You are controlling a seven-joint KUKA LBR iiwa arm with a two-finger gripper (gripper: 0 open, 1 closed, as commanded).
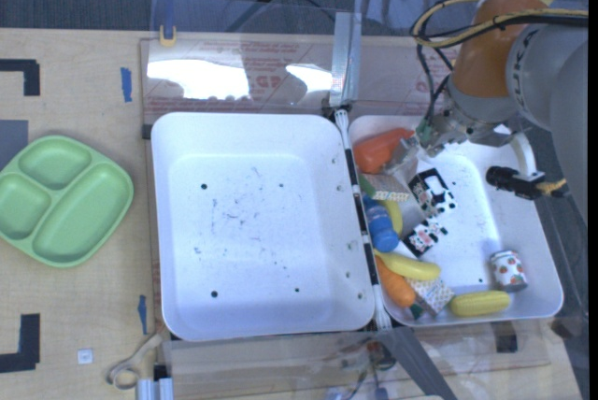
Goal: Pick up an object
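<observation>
My gripper hangs over the back of the right bin, just right of an orange rounded object at the bin's back left corner. Along the bin's left side lie a blue bottle, a yellow banana and a small orange piece. Two black-and-white patterned items sit in the middle. A yellow oval object and a small printed can rest near the front right corner. Nothing is visibly held.
The left bin stands beside the right one, split from it by a low rim. A green divided plate lies on the bench at far left. Clear plastic walls rise behind both bins.
</observation>
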